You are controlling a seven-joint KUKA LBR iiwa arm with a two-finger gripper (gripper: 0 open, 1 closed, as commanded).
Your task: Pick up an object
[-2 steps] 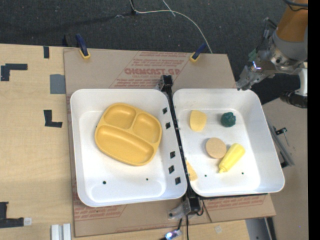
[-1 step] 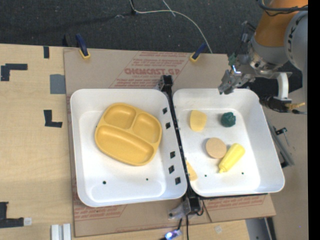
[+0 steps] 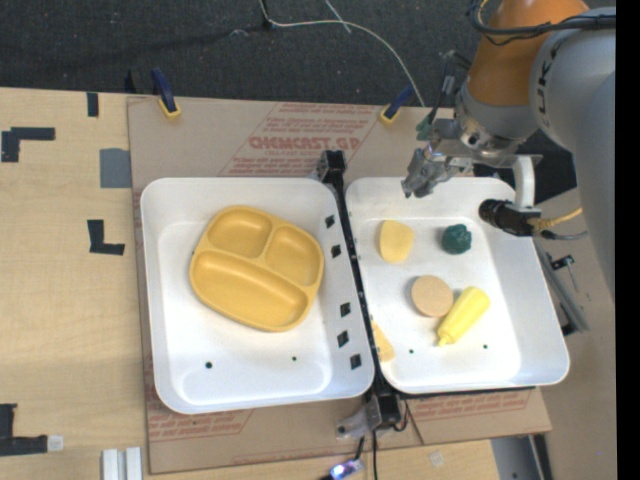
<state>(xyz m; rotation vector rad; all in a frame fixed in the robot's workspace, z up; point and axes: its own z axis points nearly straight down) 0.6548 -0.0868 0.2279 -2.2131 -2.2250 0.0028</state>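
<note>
yellow piece (image 3: 395, 241) in right bin (image 3: 520, 363), below-left of gripper (image 3: 422, 180), apart.

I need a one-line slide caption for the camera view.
Gripper above right bin holding yellow bottle; left bin holds yellow tray.

I am looking down on a robotics lab bench, not a home or kitchen. A cardboard sheet (image 3: 300, 138) is clamped to the wooden bench (image 3: 60, 298) with blue clamps (image 3: 165, 96). Black tape marks (image 3: 100, 236) dot the wood, a loose cable (image 3: 350, 28) trails over dark carpet (image 3: 150, 18), and two white bins (image 3: 160, 298) sit side by side under a grey and orange industrial arm (image 3: 540, 48).
</note>
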